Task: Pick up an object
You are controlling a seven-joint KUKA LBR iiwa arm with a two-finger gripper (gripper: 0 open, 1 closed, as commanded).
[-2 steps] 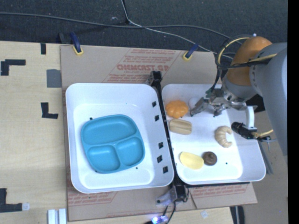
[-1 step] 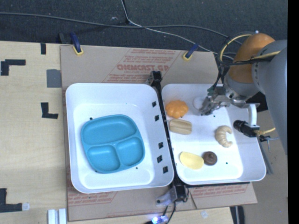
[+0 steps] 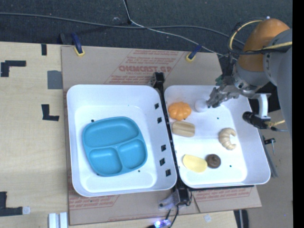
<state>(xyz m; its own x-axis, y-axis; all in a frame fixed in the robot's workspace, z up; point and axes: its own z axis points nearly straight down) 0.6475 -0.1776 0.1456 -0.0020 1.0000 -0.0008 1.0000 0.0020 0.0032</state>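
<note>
Five small things lie in the right bin, and we judge the step in hand to be the reach toward one of them, with nothing lifted yet. We cannot put a point on "jaws", so we mark the gripper itself, which sits low over the bin's upper part, just beside a small pale round object near the back wall. Whether the jaws are spread or pressed together we cannot tell; the tips are dark and blurred against the white floor, and we see nothing clearly between them.

Moving outward, an orange pumpkin-like piece lies just left of the pale object, with a tan roll below it. A croissant rests toward the right wall, and a yellow lemon-shaped piece touches or nearly touches a dark brown round piece at the front. The left bin carries a blue divided plate. Both bins sit on cardboard on the surface.

We judge the next move calls for settling squarely over the pale object, closing, then lifting straight up.
</note>
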